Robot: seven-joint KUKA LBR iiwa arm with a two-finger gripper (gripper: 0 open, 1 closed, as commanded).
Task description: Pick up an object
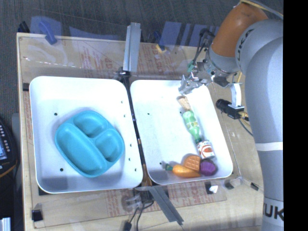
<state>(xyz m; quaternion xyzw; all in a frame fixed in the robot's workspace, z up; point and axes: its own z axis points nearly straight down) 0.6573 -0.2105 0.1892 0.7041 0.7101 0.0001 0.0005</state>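
Several small items crowd the right bin [149, 129] toward five o'clock, probably slid downslope. The gripper [190, 84] hovers at its one o'clock rim, above a bottle [192, 123]; its opening I cannot tell.

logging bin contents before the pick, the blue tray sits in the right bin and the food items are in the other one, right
Not quite. The camera view shows the blue tray in the left bin, not the right one. The food items, such as the green bottle and the carrot, lie in the right bin.
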